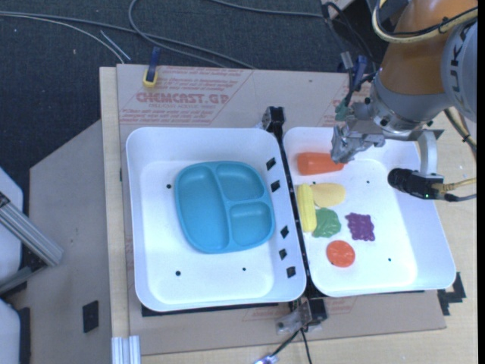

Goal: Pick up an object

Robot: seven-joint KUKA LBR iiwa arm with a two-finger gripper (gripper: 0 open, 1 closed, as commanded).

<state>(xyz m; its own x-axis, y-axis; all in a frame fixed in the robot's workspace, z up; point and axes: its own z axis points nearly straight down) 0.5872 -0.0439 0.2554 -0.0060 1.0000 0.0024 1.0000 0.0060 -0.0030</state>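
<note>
**Hovering at the carrot's right end**

Reaching in over the right bin [424, 271], the gripper [345, 152] sits low at that bin's far left corner, right at the orange carrot [314, 163]. The carrot lies flat against the bin floor with its long axis running left to right, and the gripper covers its right end, so the visible bulk of it stretches leftward from the gripper toward the divider between the bins. Whether the jaws are wide, narrow or closed on anything cannot be told from this angle, as the wrist body hides them.

Nearer the front of the same bin lie a corn cob [305, 208], a yellow piece [329, 195], a green broccoli [326, 223], purple grapes [361, 226] and a red tomato [341, 254], clustered along its left side. The left bin [151, 271] holds a blue divided tray [224, 205].

A grasp here probably catches only the carrot's end, off centre, so it may tilt or slip when lifted.
</note>
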